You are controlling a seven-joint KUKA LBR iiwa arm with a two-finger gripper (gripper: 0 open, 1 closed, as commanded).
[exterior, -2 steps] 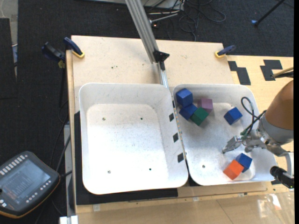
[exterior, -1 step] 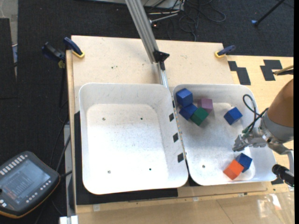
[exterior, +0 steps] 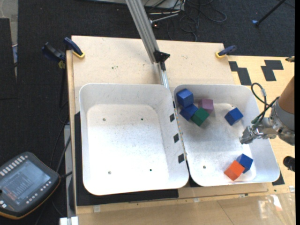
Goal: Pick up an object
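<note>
Camera view: pincer (exterior: 245, 138) near right bin's (exterior: 267, 170) rim, above orange block (exterior: 234, 170).

Bright, even overhead light is seen. The white bins (exterior: 126, 139) are slightly washed out. Focus is soft throughout.

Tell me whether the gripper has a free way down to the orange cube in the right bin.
Probably yes. The gripper hangs just above the orange cube; only a blue cube touching its far side might crowd one finger.

Robotics lab, clamped bench (exterior: 122, 60) with two white bins (exterior: 89, 97), teach pendant (exterior: 23, 186), floor cables (exterior: 197, 8), calibration markers (exterior: 262, 69)
</note>
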